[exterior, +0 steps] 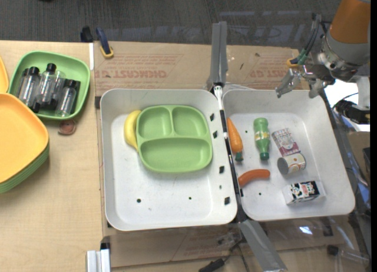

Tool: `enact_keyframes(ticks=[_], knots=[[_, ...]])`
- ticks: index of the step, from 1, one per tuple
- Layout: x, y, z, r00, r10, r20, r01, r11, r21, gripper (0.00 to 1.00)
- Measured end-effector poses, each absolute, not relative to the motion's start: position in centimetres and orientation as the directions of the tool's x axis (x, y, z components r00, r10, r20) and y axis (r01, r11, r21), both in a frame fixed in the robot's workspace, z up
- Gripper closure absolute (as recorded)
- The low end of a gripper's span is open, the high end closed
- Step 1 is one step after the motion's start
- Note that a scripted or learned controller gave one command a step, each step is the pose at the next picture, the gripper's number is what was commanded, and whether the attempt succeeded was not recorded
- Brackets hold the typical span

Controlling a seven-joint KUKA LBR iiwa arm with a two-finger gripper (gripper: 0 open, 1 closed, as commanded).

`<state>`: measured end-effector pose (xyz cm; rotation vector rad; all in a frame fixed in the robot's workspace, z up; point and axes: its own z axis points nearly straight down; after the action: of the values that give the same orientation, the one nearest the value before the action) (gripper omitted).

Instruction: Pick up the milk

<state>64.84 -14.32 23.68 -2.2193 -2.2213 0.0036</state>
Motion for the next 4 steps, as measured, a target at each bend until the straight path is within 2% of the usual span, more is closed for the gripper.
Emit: enact_keyframes(ticks=[1, 2, 3, 4], knots=[[64.9, -14.4, 24.5, -0.003, 1.0, -0.002, 1.0, 0.003, -0.004, 1.0], [64.9, -9.6, 20.1, -0.099, 0.995, -0.001, 0.995, 0.099, -0.003, 1.0], [62.0, -4.5, 19.1, -0.16, 0.987, 0.0, 0.987, 0.16, -0.002, 1.0], [65.5, -2.9, 23.5, -0.537, 0.844, -0.002, 0.844, 0.537, 0.001, 1.0]])
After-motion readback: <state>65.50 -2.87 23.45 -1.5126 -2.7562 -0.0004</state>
